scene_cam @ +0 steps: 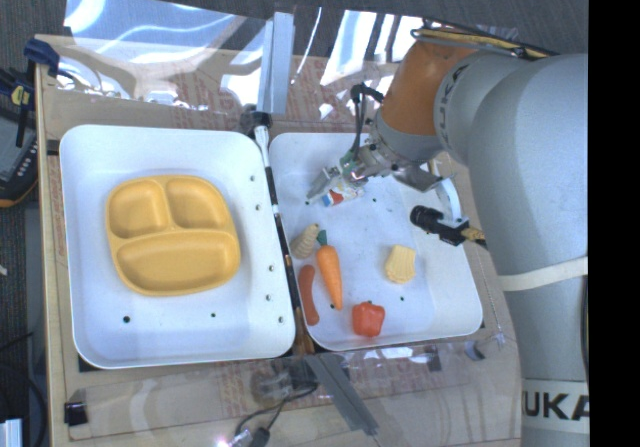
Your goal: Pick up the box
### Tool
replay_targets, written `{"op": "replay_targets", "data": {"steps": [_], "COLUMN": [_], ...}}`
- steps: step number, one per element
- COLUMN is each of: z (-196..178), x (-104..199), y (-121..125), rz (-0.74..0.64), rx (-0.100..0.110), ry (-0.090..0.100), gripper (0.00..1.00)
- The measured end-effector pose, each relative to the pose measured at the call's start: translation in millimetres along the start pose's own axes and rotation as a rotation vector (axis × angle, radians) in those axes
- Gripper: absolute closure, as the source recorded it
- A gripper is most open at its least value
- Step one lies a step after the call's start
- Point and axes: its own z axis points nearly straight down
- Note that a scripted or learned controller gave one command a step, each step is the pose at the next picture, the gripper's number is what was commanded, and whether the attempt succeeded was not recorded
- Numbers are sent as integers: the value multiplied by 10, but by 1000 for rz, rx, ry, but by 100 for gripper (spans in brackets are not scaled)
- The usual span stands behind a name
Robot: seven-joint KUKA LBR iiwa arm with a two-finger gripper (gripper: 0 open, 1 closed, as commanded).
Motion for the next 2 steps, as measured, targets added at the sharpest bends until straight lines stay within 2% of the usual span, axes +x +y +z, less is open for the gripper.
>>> {"op": "replay_targets", "data": {"steps": [1,2], "z": [-118,-117], "x": [-8,-7], "y": [13,13], "rz": [-4,-4], "rx": [-2,-2], "ry": [-2,-2], "gripper": [100,0]}}
